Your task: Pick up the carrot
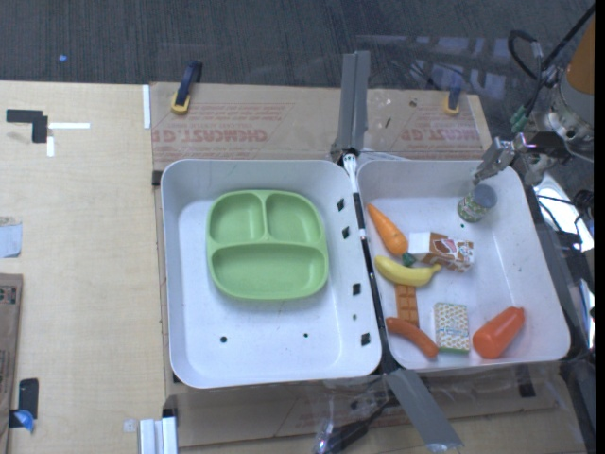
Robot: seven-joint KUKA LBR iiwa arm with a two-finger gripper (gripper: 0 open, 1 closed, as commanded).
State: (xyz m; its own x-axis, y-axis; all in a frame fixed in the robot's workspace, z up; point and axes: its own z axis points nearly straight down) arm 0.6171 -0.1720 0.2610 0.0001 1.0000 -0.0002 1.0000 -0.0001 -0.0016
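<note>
A: Carrot (388,231) position? 
B: It lies in the right bin (534,253), near the left wall, slanted, green end just above the banana (406,272).

A: Gripper (498,159)? 
B: It hangs over the right bin's far right corner, well apart from the carrot. Whether the fingers are spread or closed cannot be told; nothing is seen between them.

A: Other contents? 
B: A small can (477,202) below the gripper, a snack packet (450,251), a sausage (412,338), a carton (452,327), an orange pepper (498,333). The left bin (189,348) holds a green divided plate (267,245).
</note>
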